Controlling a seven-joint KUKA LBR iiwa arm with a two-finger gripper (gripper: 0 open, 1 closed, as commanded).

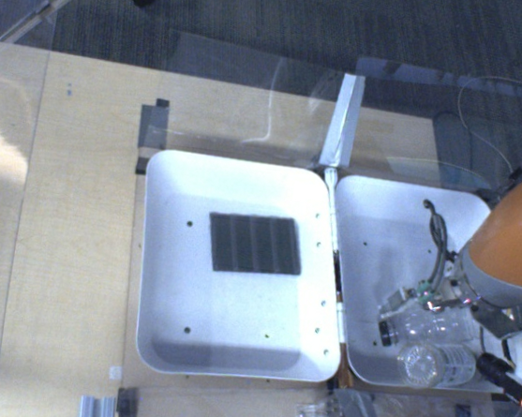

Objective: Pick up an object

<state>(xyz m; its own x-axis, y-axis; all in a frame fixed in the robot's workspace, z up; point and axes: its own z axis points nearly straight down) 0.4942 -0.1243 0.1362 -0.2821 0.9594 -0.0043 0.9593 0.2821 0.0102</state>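
Bench [66,255]: pale wood surface, bearing two shallow white bins side by side, touching along their inner edges.

Left bin [156,332]: rounded corners, small dark holes dotted over the floor. One item inside: a dark ribbed rectangular pad [255,244], lying flat just above the bin's centre, long side running 9 to 3 o'clock, well apart from every wall.

Right bin [372,226]: its 12 o'clock half shows bare white floor. Contents gathered at 5 o'clock, near the front wall.

Clear plastic bottle [435,363]: lying on its side on the right bin's floor at 5 o'clock, close to the front rim, its round end facing the camera. More clear plastic lies just above it toward 11 o'clock; whether that is part of the same bottle or a separate thing cannot be told.

Arm [519,246]: orange band and grey body entering from 3 o'clock, over the right bin's right edge; a dark cable loops up toward 12 o'clock from the wrist.

Gripper [424,303]: low in the right bin, just at the clear plastic, above the bottle. Its opening cannot be told, nor whether anything is gripped; the clutter and glare hide it.
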